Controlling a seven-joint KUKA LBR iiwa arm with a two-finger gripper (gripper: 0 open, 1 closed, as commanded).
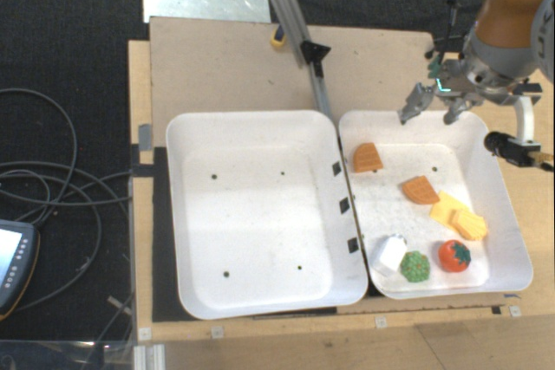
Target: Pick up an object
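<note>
My gripper (434, 109) hovers above the far edge of the right bin (505, 186), its two fingers spread open with nothing between them. Inside that bin lie an orange wedge (368, 158) near the far left, a second orange slice (420, 190) in the middle, a yellow piece (460, 217) to its right, a red tomato (453, 256), a green broccoli-like piece (414, 266) and a small white block (391, 252) along the near side. The nearest object, the orange wedge, lies left of and nearer than the gripper.
The left bin (186, 186) sits beside the right one. A grey slanted pole (290, 9) crosses the back of the bench. Cables (52, 160) and a tablet (13, 260) lie on the floor at the left.
</note>
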